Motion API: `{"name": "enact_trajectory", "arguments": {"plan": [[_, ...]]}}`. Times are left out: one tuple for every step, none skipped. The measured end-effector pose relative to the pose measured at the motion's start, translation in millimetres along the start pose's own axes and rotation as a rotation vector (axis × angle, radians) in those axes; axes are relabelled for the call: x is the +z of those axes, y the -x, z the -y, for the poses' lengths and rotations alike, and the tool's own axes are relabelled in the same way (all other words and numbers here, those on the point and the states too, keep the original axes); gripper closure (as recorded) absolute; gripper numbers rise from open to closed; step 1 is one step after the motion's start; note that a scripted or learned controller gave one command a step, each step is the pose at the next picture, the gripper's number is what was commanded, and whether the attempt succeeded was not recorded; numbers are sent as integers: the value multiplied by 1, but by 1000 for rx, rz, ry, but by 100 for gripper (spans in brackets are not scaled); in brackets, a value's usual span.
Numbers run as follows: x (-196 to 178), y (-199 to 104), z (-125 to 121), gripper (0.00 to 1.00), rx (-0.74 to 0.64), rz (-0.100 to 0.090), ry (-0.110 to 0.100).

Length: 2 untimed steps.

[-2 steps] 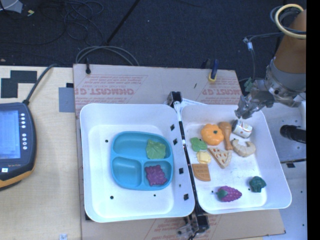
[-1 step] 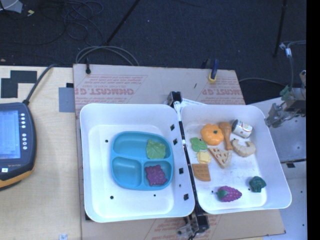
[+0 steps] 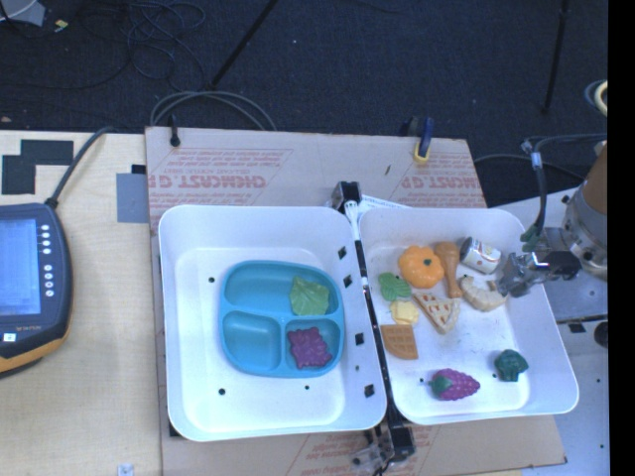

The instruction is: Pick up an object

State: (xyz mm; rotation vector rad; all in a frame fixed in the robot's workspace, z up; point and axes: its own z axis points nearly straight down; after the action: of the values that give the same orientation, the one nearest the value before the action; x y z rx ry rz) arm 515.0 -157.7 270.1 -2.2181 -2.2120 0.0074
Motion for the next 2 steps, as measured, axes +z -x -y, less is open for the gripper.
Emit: {"name": "enact_trajectory", "arguments": {"plan": [[8,43,41,100,2,3,4],[94,-28,21,100,-9,-3,-1]]}}
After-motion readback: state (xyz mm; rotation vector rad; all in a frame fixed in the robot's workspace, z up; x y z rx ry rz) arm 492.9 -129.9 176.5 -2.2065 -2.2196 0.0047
